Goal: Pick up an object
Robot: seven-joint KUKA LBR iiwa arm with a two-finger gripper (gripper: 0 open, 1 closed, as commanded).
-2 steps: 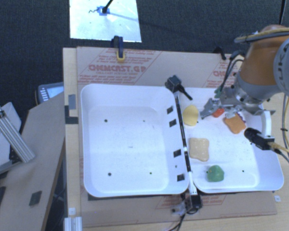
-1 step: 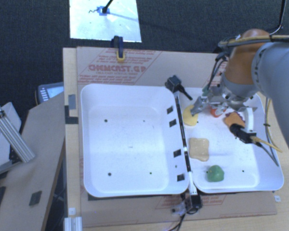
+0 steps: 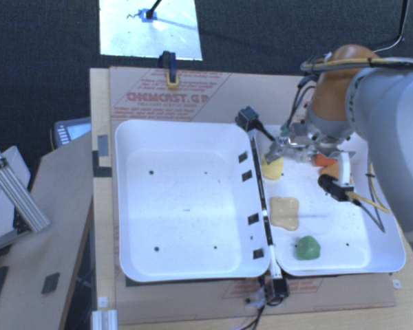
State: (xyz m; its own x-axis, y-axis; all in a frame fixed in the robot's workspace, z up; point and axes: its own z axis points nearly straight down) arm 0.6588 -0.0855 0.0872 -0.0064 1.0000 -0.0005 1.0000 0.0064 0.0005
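The grey arm (image 3: pixel 372 108) reaches in from the right, its gripper (image 3: pixel 287 148) low in the right bin (image 3: pixel 372 253) just beside a yellow object (image 3: pixel 272 168). A tan piece (image 3: pixel 285 212) and a green object (image 3: pixel 307 247) lie nearer the camera. The left bin (image 3: pixel 186 198) sits alongside.

Probably a robotics lab: white bins (image 3: pixel 193 133) on cardboard-covered bench (image 3: pixel 186 91)

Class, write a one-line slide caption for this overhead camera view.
KUKA arm's hand lowered over a yellow object in the right bin, near a tan piece and a green object.
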